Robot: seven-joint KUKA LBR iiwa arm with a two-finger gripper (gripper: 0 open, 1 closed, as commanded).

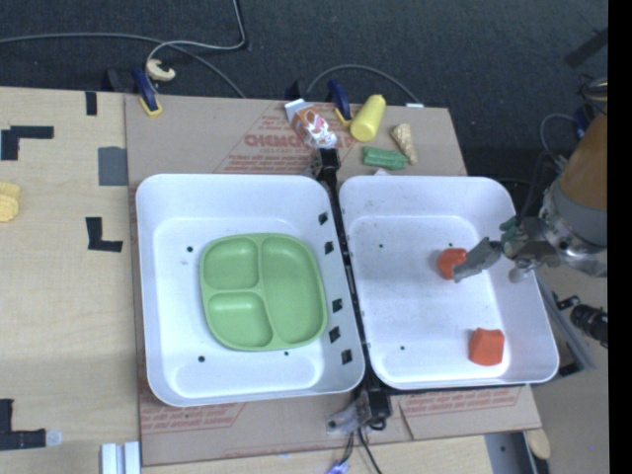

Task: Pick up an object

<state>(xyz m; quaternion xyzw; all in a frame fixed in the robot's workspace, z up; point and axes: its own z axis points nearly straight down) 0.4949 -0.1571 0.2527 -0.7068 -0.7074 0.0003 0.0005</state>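
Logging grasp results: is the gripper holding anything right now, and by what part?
Cannot tell. The gripper is right beside the red object in the right bin, but the view doesn't show it between the fingers.

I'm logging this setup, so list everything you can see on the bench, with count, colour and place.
white bins: 2, white, side by side on the bench
divided plate: 1, green, in the left bin
round object: 1, red-orange, mid right bin, at the fingers' tip
block: 1, orange, right bin's near right corner
yellow piece: 1, yellow, behind the bins
green piece: 1, green, behind the right bin
arm: 1, grey and orange, right edge
fingers: grey, over the right bin
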